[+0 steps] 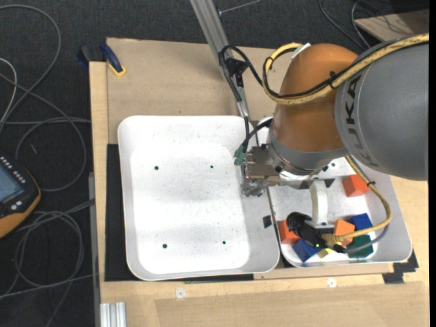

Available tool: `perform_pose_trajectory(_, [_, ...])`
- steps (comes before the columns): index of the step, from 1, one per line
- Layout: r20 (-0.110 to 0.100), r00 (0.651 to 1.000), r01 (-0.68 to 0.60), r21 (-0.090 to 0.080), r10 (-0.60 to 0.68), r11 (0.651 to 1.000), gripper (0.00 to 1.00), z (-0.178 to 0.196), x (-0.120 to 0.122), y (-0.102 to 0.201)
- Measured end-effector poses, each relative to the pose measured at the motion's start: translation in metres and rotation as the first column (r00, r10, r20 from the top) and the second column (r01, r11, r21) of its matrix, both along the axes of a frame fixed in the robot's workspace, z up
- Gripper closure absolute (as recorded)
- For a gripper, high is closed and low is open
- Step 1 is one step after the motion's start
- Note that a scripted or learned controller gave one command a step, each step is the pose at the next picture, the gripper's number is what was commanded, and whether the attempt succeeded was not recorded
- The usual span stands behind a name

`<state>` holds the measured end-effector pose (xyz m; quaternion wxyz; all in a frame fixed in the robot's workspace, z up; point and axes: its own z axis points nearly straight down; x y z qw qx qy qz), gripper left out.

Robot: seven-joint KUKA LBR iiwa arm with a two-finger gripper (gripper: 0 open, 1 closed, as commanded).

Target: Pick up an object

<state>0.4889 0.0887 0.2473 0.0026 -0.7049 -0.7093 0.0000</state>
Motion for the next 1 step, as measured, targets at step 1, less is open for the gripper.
perform_pose_trajectory(1, [0.001,1.0,0.006,-0.002,-0.006,1.0,0.0,-0.0008,0.0009,-0.0032])
